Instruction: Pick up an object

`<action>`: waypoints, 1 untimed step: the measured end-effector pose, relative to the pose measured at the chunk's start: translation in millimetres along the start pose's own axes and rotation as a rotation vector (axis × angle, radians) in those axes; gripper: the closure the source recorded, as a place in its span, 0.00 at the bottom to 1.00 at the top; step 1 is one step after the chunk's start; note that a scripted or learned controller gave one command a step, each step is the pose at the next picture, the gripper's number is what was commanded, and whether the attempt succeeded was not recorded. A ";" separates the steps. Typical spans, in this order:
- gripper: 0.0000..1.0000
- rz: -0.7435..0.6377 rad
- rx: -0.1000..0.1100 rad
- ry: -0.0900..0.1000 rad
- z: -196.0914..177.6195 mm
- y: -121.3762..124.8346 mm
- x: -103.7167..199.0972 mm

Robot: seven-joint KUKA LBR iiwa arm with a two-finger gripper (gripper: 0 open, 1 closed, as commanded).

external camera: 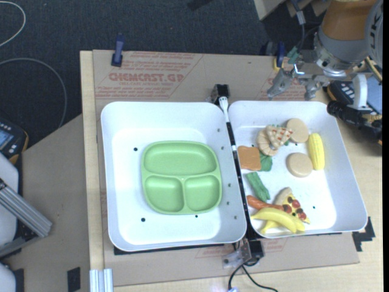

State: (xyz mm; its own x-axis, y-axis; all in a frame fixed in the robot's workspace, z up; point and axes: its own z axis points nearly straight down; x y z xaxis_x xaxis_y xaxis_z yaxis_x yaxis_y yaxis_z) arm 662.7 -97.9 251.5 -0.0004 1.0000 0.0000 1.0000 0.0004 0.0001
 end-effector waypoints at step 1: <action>0.00 -0.004 -0.020 -0.002 -209.7 -11.7 27.9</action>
State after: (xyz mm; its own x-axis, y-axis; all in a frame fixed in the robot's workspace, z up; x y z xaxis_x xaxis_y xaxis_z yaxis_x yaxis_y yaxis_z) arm 651.0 -70.0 461.2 -0.0040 1.0000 -0.0024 0.9998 0.0041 0.0202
